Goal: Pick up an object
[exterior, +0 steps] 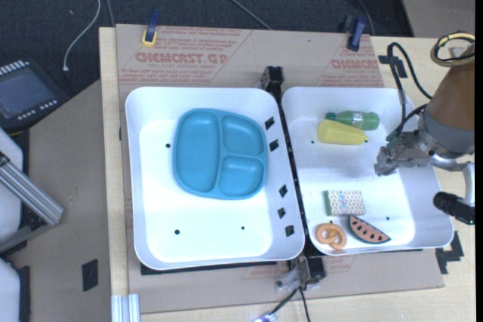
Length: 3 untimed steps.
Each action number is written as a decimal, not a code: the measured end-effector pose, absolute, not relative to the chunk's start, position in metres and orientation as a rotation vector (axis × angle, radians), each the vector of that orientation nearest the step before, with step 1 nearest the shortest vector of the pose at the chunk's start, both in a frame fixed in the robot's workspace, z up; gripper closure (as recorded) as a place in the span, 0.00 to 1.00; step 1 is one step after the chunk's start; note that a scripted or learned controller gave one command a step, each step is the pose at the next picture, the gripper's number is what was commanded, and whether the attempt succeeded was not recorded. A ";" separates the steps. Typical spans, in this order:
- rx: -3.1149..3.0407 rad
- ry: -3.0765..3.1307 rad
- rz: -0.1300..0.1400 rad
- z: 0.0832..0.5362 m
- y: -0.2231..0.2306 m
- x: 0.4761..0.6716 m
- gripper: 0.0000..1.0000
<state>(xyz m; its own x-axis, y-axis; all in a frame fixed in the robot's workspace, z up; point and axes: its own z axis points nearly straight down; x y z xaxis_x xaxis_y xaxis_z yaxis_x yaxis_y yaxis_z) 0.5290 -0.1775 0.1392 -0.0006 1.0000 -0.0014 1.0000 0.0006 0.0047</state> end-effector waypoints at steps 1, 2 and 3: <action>2.216 2.220 0.004 0.184 -0.175 0.535 1.00; 2.217 2.220 0.004 0.211 -0.175 0.536 1.00; 2.214 2.227 0.004 0.204 -0.127 0.563 1.00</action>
